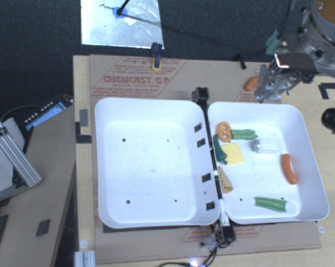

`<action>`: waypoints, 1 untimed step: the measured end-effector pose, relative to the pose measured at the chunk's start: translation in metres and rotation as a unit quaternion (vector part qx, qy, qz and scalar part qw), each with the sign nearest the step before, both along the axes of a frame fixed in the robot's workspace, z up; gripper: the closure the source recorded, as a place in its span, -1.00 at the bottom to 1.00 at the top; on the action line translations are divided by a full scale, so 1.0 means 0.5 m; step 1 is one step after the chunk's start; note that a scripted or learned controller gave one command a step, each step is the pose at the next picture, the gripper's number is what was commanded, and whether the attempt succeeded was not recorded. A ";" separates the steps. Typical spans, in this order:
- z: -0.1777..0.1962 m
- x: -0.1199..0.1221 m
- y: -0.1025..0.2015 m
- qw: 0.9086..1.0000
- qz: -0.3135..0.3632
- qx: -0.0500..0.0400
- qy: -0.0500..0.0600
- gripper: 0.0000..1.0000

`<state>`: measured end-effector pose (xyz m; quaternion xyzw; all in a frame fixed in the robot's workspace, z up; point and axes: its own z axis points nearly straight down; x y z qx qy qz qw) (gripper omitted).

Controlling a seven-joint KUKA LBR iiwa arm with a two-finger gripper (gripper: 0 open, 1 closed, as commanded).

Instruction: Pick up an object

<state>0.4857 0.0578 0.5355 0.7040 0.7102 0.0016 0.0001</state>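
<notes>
Orange sausage (290,168) at right bin's (309,132) right side: approach from above, straddle across width. Claw (269,89) at upper right, beyond bin rim; finger state impossible to tell.

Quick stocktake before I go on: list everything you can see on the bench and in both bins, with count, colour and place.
Left bin: 1, white, left half of bench.
Right bin: 1, white, right half.
Pretzel: 1, orange-brown, right bin, upper left.
Green pod: 1, beside the pretzel.
Yellow slice: 1, right bin, left side.
Cone: 1, tan, along the divider.
Clear item: 1, see-through, right bin centre.
Sausage: 1, orange-red, right side.
Green pepper: 1, lower right bin.
Orange item: 1, outside the bins, beside the tool.
Tool: 1, grey, above the right bin's far edge.
</notes>
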 end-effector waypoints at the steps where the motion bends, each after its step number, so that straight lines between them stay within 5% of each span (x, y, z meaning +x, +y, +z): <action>1: -0.138 0.001 -0.198 1.000 -0.009 -0.002 0.003 1.00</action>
